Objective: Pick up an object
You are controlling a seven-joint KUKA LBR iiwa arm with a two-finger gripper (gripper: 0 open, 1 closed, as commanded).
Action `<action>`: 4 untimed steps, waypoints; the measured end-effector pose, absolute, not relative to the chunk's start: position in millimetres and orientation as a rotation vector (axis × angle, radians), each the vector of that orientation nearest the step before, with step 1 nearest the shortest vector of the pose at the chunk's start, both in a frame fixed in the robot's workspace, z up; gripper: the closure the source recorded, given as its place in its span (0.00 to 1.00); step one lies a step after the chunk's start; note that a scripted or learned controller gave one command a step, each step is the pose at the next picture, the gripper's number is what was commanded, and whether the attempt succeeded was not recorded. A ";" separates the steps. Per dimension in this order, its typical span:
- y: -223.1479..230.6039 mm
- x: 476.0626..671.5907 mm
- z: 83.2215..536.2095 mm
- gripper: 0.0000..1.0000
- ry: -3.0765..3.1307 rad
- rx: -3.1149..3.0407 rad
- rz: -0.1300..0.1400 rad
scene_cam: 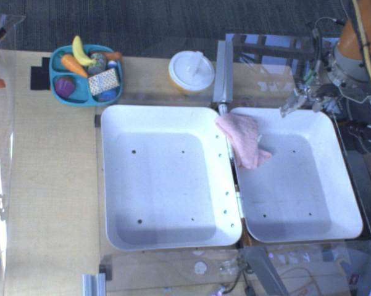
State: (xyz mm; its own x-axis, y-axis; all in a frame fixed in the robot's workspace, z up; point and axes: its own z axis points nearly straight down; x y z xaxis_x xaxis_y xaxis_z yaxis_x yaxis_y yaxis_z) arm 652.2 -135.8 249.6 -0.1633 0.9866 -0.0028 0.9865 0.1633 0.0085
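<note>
A crumpled pink cloth [243,139] lies in the right bin [308,221], against its upper left corner and draped partly over the rim shared with the left bin [160,227]. My gripper [304,102] hangs at the right bin's far edge, above its upper right part, well to the right of the cloth. Nothing shows between its fingers. The arm with its orange band [350,42] comes in from the upper right.
A blue tray [85,74] of toy food, with a banana and a carrot, sits on the bench at the upper left. A white lidded container [192,71] stands behind the bins. Cables and metal framing crowd the far right.
</note>
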 end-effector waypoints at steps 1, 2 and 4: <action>-135.2 634.7 97.0 0.00 2.451 1.955 0.006; -104.0 616.3 88.8 0.00 2.644 1.679 0.008; -101.0 661.0 88.5 0.00 2.807 1.421 -0.001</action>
